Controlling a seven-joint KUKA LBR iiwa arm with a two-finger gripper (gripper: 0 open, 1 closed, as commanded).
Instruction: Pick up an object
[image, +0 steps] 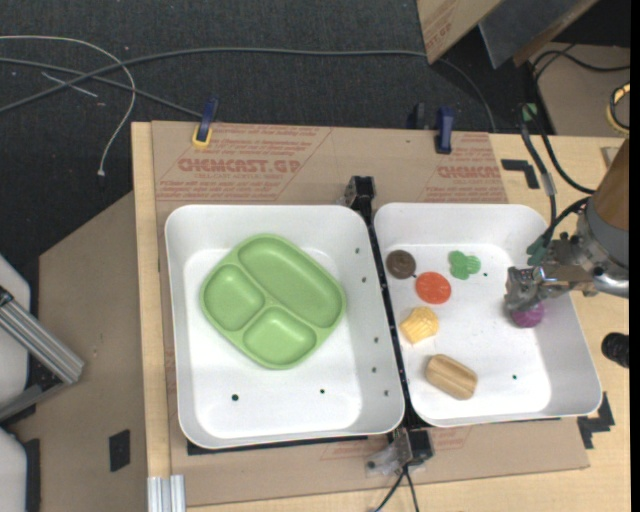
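Observation:
My gripper (521, 294) hangs over the right side of the right bin (500, 400). A small purple object (529, 317) lies right under it, partly covered by the gripper. Other pieces lie further left in this bin: a brown round piece (401, 263), an orange-red round piece (433, 288), a green leafy piece (464, 265), a yellow corn-like piece (420, 324) and a tan bread-like piece (451, 375).
The left bin (210, 405) holds a green divided plate (272, 299). The arm (605, 250) enters from the right, above the right bin's far edge. Two clamps (206, 122) (444, 130) grip the cardboard at the back. Cables lie on the dark floor behind.

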